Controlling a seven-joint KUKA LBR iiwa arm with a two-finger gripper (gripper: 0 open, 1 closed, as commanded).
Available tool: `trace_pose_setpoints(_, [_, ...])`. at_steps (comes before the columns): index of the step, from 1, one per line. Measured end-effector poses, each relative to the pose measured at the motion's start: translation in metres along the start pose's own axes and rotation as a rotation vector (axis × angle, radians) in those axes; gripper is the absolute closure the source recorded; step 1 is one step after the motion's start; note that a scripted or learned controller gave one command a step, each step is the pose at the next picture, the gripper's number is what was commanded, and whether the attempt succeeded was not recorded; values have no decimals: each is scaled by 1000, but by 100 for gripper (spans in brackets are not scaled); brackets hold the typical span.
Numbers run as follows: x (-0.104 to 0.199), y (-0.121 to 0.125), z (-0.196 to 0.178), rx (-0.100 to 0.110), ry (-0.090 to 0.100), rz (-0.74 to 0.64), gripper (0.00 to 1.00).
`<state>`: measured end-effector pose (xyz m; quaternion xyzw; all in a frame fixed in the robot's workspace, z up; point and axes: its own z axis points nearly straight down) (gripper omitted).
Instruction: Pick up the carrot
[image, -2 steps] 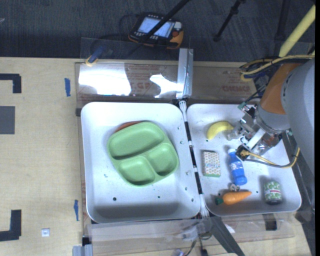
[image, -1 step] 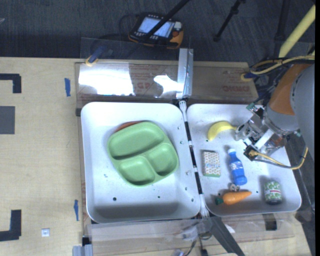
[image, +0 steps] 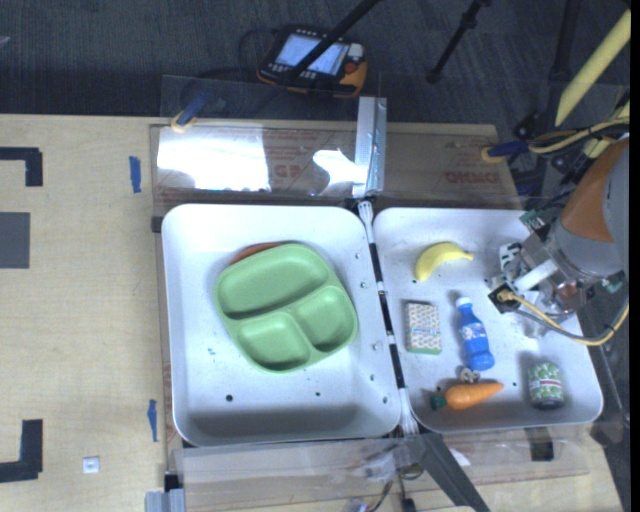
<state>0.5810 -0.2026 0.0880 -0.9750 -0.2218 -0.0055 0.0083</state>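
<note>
- Bench (image: 80, 300) bearing two white bins side by side, so everything stays in easy reach.
- Left bin (image: 190, 330), mostly taken up by a green divided plate (image: 288, 305); an orange-red sliver under its far edge, too hidden to name. Probably no concern for this pick.
- Right bin (image: 510, 345), holding all the small items, spread apart with white floor between them, likely to leave room for a descent.
- Grey arm (image: 600, 220) reaching in over the right bin's right side.
- Gripper (image: 545, 280) hanging over that bin, near its far right corner, well apart from the target; impossible to tell whether released or clenched, with nothing seen in its grasp.
- Blue bottle (image: 474, 338) lying mid-bin, its base just beside the target: a likely bump risk.
- Banana (image: 440, 260) toward the far side.
- Carrot (image: 472, 394) lying flat near the bin's near edge, tip pointing right, untouched; judged not yet approached.
- Patterned packet (image: 423, 327) left of the bottle.
- Green can (image: 545, 384) upright, right of the carrot.
</note>
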Motion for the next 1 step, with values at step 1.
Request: trace_pose_setpoints(1, [1,-61,3,-13,-11,163,0])
